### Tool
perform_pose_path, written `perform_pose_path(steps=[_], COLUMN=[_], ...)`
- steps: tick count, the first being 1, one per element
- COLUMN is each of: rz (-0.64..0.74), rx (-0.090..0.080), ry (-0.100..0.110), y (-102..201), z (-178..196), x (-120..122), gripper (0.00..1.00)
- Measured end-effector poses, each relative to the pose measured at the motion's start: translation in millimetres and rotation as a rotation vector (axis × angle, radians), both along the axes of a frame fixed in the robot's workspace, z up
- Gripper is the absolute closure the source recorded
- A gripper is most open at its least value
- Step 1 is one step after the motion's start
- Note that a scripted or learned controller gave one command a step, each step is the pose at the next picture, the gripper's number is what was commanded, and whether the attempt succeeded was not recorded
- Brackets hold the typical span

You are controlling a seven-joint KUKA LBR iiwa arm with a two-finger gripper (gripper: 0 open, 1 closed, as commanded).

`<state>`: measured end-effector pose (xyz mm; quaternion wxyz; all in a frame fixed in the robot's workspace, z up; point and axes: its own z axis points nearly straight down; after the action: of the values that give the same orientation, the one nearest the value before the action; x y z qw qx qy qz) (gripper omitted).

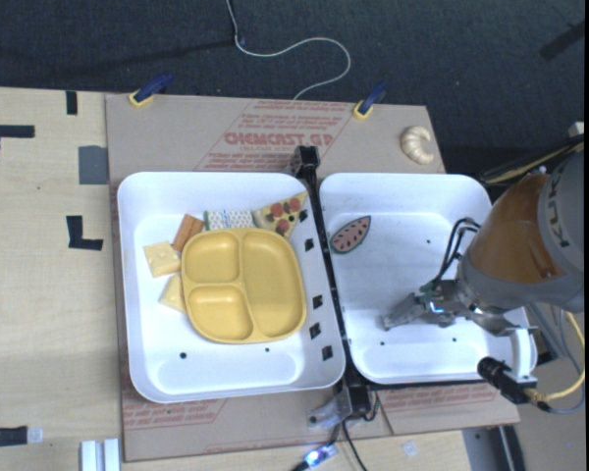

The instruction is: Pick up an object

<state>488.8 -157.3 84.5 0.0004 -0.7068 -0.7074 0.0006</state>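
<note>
While gripper (pixel 388 320) is lowered near right bin (pixel 412 361) front edge, fingers' state cannot be told; watermelon slice (pixel 350 235) left ungrasped at rear-left corner.

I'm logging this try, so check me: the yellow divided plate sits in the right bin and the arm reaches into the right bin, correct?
Not quite. The camera view shows the yellow divided plate in the left bin, not the right one. The rest stands: the arm reaches into the right bin, its gripper low over the floor.
</note>
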Motion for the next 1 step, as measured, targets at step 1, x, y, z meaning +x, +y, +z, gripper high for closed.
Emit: perform_pose_path(steps=[1], rz=[-0.001], rx=[-0.002], ry=[-0.002], y=[-0.3], z=[10.7], x=[0.3], gripper=[1.00])
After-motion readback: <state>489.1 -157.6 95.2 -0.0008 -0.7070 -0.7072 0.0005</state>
